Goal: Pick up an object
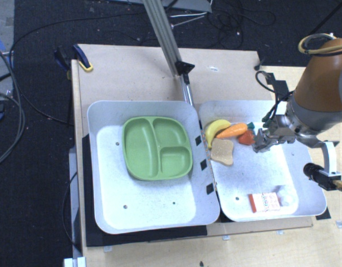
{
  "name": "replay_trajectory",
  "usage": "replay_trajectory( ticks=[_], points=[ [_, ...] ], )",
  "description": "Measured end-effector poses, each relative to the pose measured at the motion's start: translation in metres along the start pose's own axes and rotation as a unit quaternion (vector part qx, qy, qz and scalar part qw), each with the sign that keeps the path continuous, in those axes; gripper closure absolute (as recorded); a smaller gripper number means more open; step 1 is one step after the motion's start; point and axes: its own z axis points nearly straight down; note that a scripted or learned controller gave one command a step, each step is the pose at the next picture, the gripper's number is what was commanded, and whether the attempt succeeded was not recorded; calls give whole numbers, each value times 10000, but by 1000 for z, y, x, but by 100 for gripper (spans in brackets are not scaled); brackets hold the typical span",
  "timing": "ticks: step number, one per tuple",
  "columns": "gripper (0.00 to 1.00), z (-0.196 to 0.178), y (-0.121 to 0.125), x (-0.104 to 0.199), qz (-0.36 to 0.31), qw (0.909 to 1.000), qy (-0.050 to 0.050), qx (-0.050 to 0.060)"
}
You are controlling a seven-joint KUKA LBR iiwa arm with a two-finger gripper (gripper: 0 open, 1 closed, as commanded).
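I see the claw (261, 142) mid-right of frame, just right of carrot (232, 130) & banana (216, 129); can't tell its state.

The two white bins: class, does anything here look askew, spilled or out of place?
Nothing is spilled or damaged. The green three-compartment plate sits turned at a slight angle in the left white bin. In the right white bin, the yellow banana, orange carrot and bread slice crowd together.
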Motion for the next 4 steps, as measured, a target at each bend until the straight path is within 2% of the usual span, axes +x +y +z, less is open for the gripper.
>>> replay_trajectory(
  ticks=[1, 4],
  points=[
    [100, 3, 18, 61, -33, 10000, 10, -4],
    [100, -19, 75, 199, -29, 10000, 12, -13]
  ],
)
